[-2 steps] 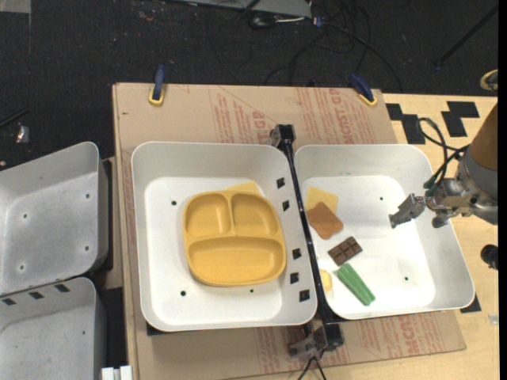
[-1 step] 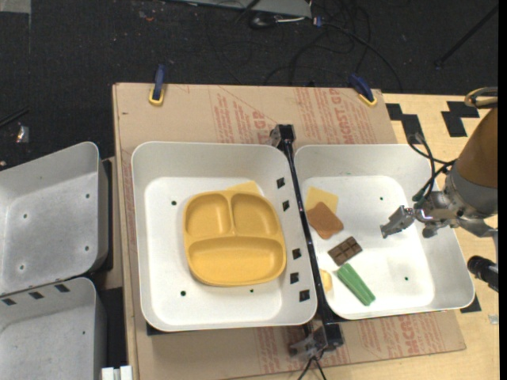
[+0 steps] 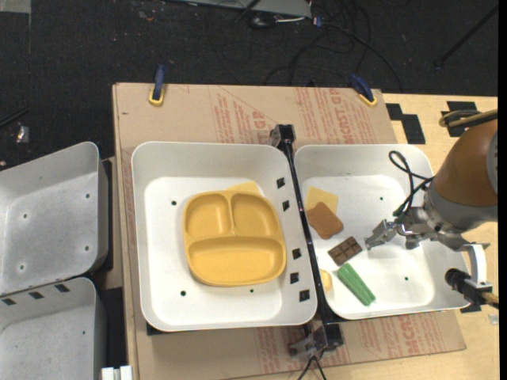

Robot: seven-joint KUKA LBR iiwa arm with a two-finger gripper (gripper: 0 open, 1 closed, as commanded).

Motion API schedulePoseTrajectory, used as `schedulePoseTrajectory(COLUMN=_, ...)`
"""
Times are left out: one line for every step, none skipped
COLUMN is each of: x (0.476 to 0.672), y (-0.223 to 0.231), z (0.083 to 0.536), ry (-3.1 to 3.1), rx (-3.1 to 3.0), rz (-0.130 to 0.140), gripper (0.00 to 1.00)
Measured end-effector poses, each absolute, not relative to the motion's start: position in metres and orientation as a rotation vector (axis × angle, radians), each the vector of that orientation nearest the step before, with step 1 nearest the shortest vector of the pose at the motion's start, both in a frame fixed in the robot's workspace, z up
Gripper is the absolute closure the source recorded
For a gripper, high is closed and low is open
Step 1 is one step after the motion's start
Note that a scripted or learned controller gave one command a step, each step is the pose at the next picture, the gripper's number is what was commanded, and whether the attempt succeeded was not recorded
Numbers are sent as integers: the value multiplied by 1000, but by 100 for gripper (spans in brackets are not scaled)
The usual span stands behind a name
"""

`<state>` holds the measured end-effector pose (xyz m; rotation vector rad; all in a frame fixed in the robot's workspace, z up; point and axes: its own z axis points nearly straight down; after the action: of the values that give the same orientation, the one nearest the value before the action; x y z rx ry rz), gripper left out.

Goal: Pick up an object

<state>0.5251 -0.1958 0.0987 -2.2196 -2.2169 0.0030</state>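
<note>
The pincer (image 3: 379, 236) hung low over the right bin (image 3: 412, 295), toward its right side, with the arm (image 3: 467, 184) coming in over the bin's right rim. Its fingers (image 3: 372, 238) pointed left and seemed slightly spread, with nothing between them.

Just beside the fingertips, to their lower left, a dark brown chocolate bar (image 3: 344, 250) lay flat on the bin floor, close to the pincer but not touching it. Nearer the front edge of the same bin lay a green stick (image 3: 356, 284), angled, just below the chocolate bar. A brown biscuit (image 3: 325, 219) rested near the bin's left wall, overlapping a pale yellow slice (image 3: 325, 197) behind it. A small yellow piece (image 3: 325, 281) sat by the left wall near the front.

In the left bin (image 3: 158, 188), a yellow divided plate (image 3: 234, 238) filled the middle.
</note>
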Motion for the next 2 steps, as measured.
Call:
schedulePoseTrajectory(x=525, y=-195, z=92, ry=-2219, rx=-2222, rz=1, gripper=0)
schedulePoseTrajectory(x=526, y=-195, z=102, ry=-2220, rx=-2224, rz=0, gripper=100)
